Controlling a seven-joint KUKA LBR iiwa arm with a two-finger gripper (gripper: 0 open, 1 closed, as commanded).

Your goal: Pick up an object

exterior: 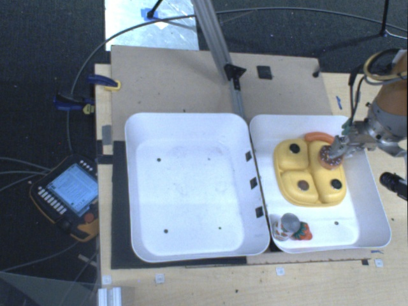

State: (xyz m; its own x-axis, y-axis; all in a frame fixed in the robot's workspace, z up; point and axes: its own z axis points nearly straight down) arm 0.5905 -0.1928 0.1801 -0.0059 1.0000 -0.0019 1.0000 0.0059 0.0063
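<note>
Yellow block (310, 176), 1; gripper (332, 154) above

Left bin (185, 190) lies open; right bin (363, 225) crowded — yellow block (309, 174), small toy (291, 227).

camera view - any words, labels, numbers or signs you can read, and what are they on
No text can be read.
Handheld controller: its lit screen shows content, too small and blurred to read.
Yellow block, small toy, white bins: no lettering seen.
</note>
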